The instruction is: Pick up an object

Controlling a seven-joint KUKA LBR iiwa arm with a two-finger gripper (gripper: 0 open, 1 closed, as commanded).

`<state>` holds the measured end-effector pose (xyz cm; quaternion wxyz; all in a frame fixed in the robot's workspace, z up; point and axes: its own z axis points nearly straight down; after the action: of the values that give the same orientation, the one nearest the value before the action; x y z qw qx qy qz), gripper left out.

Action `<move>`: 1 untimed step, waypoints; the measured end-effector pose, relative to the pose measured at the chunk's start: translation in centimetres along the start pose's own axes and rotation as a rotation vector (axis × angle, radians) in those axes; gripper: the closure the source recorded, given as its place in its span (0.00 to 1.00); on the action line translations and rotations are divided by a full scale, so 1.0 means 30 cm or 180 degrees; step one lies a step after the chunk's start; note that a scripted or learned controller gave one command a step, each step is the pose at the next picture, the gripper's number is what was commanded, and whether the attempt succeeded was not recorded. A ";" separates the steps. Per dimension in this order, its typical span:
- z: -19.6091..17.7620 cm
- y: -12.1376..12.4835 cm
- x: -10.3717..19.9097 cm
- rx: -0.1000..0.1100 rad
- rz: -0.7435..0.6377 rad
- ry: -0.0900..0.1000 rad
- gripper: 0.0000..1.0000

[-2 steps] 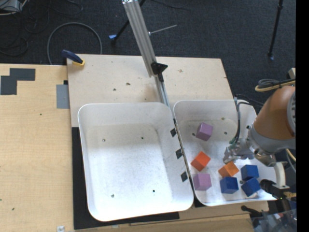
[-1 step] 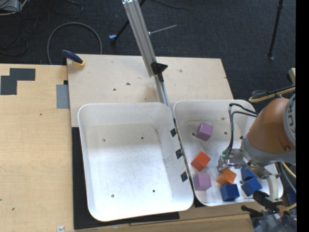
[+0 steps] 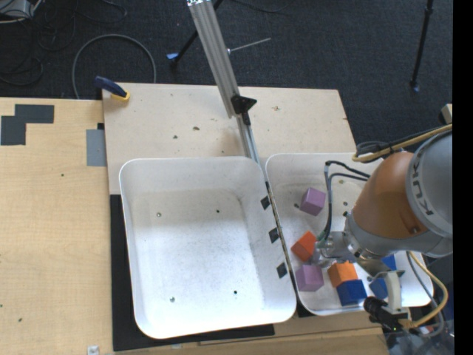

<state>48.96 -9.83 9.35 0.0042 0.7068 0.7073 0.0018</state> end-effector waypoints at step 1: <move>0.004 -0.006 -0.294 0.0014 0.0015 -0.0002 1.00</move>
<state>48.78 -18.66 9.25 0.0029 0.7085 0.7057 0.0000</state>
